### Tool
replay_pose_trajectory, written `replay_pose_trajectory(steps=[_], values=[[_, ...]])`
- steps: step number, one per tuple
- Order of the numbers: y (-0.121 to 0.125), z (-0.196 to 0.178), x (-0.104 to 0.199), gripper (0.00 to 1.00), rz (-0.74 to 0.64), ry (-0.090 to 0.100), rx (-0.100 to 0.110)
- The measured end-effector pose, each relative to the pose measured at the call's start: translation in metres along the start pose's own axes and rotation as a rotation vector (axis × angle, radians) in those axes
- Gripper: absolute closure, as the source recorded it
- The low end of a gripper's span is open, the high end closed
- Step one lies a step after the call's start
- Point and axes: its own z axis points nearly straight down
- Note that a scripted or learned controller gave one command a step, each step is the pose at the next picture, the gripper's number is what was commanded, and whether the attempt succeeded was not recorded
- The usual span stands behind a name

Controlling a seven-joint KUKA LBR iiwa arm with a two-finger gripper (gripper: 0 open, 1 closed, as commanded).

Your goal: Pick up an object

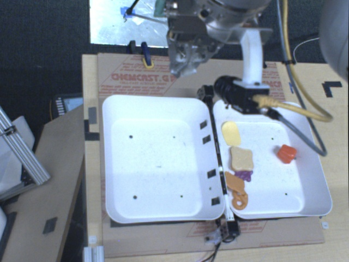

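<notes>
Hand (184, 64) blurred above cardboard (131, 76) behind left bin (152, 168), grip unclear; purple piece (245, 175) half hidden under tan slice (241, 158).

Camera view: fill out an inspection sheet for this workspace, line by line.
Surface: bench topped with printed cardboard; left bin and right bin sit side by side.
Job's things: all lie in the right bin: yellow oval, tan slice lying over a purple piece, orange ringed piece, and red block apart toward the right.
Clutter: blue and yellow clamp at the bench's far edge.
Grippers: end effector raised above the bench, beyond the bins' far edge.
Cables: yellow cable and grey cable pass over the right bin's far right corner.
Surroundings: metal sheet beyond the bench; aluminium rail at left.
</notes>
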Motion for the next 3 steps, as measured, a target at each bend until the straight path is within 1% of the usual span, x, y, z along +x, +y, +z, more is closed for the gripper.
replay_pose_trajectory(steps=[1, 2, 3], values=[[0.0, 0.0, 0.0, 0.0, -0.001, 0.0, 0.001], [0.0, -0.011, 0.0, 1.0, -0.003, 0.002, -0.002], [0.0, -0.022, 0.001, 1.0, -0.007, 0.003, -0.003]])
